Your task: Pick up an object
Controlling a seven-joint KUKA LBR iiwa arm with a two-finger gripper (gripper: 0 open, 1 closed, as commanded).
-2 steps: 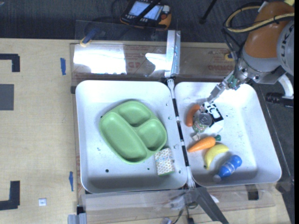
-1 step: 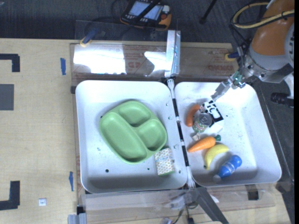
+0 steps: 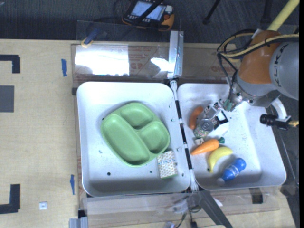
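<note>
My gripper (image 3: 208, 121) is low in the right bin (image 3: 266, 175), near its left-centre. It hangs just right of an orange toy (image 3: 194, 116) and just above a carrot (image 3: 205, 146) with a green top. A yellow banana (image 3: 217, 156) lies below the carrot. At the banana's right end rests a blue toy (image 3: 234, 169). The gripper's body hides whatever is directly under it.
The left bin (image 3: 90, 127) holds a green divided plate (image 3: 135, 133) and a small patterned block (image 3: 166, 164) at its lower right. A metal divider (image 3: 183, 137) separates the bins. The arm's orange band (image 3: 256, 63) hangs over the right bin's far right corner.
</note>
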